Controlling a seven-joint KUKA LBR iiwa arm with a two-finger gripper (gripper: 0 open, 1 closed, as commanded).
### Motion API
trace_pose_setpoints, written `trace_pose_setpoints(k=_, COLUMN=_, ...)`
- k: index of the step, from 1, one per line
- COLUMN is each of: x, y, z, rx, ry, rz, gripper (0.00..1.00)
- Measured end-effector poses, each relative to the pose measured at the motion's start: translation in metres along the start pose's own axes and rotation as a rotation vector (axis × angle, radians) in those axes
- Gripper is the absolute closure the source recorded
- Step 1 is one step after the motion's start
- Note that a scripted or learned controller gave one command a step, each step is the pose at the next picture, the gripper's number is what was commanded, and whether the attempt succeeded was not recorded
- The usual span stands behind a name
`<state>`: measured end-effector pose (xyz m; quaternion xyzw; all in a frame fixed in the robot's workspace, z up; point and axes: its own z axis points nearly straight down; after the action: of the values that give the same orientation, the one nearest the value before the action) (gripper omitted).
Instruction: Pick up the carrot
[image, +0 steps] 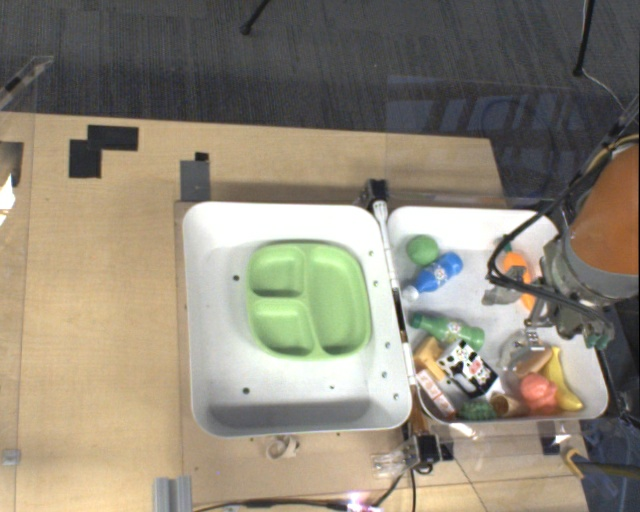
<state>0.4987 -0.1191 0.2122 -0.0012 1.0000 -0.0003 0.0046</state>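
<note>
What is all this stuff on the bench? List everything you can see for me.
Left bin: one, white, on the wooden bench.
Right bin: one, white, beside the left bin.
Divided tray: one, light green, three compartments, lying in the left bin.
Ball: one, green, far left part of the right bin.
Bottle: one, blue with a white part, next to the ball.
Green bottle: one, lying on its side in the middle of the right bin.
Patterned box: one, black and white, near edge of the right bin.
Carrot: one, orange, far right part of the right bin, partly hidden by cables.
Banana: one, yellow, near right corner.
Red fruit: one, beside the banana.
Arm: one, grey with an orange band, over the right bin.
Gripper: one, above the banana.
</note>
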Motion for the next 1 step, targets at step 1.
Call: trace_pose_setpoints(k=1, x=-0.0256, y=-0.0417, z=0.0658, rx=0.0, ry=0.004, rz=-0.025, gripper=0.0)
